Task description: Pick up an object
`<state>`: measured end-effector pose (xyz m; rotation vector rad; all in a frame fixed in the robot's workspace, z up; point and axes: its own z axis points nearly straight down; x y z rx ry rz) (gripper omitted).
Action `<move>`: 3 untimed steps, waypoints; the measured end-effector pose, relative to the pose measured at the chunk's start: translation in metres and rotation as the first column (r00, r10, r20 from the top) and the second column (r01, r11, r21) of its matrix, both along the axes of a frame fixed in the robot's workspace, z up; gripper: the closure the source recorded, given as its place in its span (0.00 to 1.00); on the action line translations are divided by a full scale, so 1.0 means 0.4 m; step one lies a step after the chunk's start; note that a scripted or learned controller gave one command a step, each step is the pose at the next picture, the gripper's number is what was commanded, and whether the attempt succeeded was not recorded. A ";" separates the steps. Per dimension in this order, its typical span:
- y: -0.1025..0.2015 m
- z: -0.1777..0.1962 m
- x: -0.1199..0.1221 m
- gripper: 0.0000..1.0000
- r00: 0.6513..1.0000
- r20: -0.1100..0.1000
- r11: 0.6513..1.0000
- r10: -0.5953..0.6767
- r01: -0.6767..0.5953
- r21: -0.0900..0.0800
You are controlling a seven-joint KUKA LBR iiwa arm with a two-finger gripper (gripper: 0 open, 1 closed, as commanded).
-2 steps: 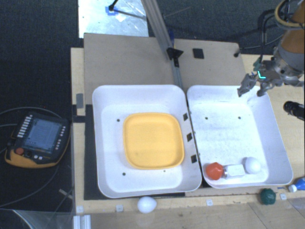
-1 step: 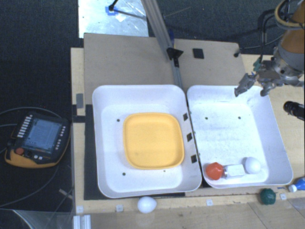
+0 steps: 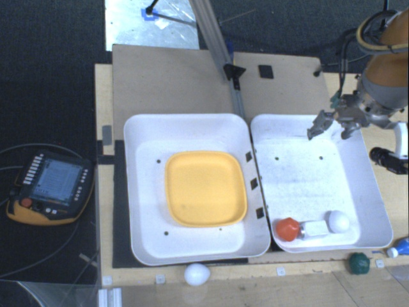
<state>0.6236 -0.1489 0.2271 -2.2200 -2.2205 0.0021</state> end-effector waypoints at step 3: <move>-0.023 -0.191 -0.007 1.00 1.000 0.005 1.000 0.000 0.000 -0.001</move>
